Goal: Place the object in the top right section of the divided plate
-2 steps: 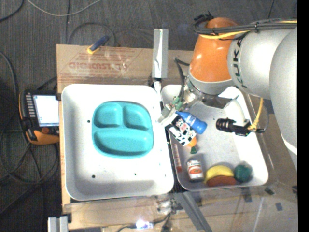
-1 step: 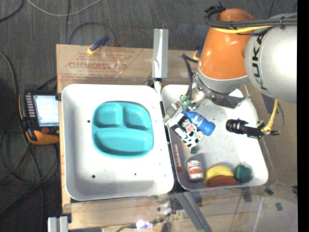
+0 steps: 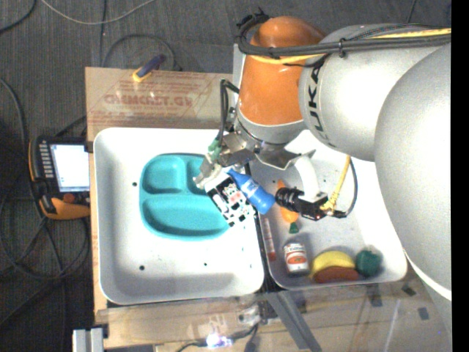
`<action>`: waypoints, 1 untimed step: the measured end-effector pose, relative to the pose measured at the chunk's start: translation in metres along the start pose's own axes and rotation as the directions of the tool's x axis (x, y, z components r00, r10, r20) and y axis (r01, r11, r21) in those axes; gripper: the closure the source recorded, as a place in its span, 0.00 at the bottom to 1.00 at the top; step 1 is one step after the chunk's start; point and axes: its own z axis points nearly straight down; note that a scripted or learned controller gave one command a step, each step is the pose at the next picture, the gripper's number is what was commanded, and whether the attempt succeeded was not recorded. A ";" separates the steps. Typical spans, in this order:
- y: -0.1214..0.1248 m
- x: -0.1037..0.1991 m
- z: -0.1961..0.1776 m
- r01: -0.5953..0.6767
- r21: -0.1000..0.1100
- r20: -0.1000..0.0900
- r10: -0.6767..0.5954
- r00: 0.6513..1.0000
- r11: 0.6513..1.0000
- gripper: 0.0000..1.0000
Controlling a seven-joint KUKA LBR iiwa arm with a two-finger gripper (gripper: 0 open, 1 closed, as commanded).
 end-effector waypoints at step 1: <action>0.011 0.005 0.122 -0.194 -0.023 -0.003 0.194 0.981 0.981 1.00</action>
